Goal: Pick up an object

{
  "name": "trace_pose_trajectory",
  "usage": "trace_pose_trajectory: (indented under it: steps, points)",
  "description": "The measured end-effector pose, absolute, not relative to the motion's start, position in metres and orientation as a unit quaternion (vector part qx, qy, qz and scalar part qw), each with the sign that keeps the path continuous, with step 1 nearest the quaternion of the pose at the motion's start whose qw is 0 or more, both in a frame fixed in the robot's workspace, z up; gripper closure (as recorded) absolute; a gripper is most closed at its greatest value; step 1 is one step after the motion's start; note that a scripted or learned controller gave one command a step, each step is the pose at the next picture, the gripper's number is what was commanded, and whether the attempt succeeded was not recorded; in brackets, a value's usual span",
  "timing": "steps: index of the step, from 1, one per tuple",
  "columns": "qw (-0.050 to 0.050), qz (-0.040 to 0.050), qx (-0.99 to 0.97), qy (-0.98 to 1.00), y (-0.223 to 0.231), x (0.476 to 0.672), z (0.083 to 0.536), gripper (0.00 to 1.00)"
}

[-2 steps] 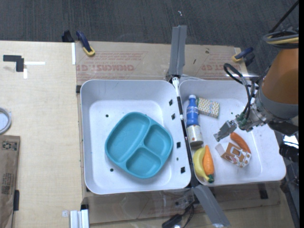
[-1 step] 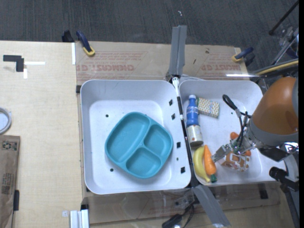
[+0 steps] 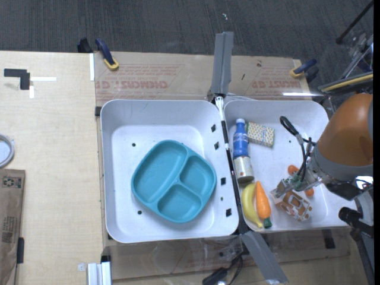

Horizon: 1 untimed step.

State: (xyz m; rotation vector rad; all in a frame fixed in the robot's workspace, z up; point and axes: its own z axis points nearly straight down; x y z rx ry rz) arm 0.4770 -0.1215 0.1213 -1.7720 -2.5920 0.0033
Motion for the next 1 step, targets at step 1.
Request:
trace_pose_trajectory:
  steps: [1]
  points:
    - [0.0,0.0006,-0.555,-0.832,-0.0399,0.4784,0.2403,1.0]
